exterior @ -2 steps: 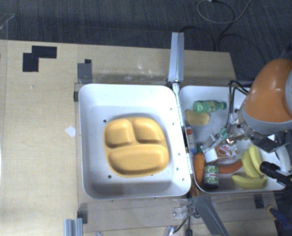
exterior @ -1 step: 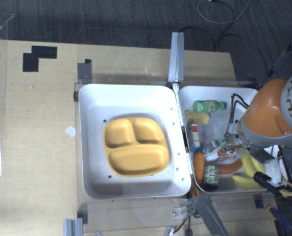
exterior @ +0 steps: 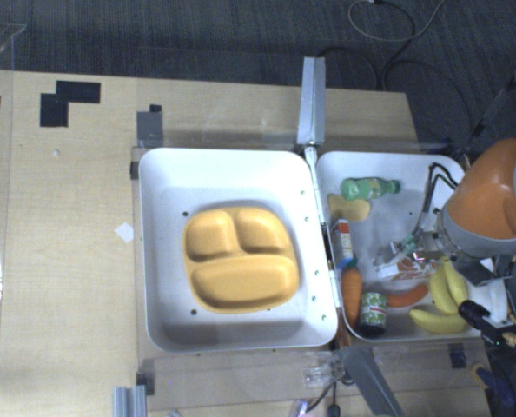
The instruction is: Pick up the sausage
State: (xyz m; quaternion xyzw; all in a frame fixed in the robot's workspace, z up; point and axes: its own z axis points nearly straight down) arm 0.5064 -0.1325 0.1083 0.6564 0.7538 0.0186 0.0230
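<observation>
In the right bin (exterior: 327, 233), the sausage (exterior: 406, 298) is lying near the front edge, its long axis running left to right. Bananas (exterior: 445, 298), a can (exterior: 373, 313) and a carrot (exterior: 351, 292) are crowding it. The gripper (exterior: 414, 254) is hovering just behind it; whether its jaws are parted, I cannot tell.

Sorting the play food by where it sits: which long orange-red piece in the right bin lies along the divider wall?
The carrot, lying lengthwise against the bin's left wall. The sausage lies crosswise further right, beside the bananas.
</observation>
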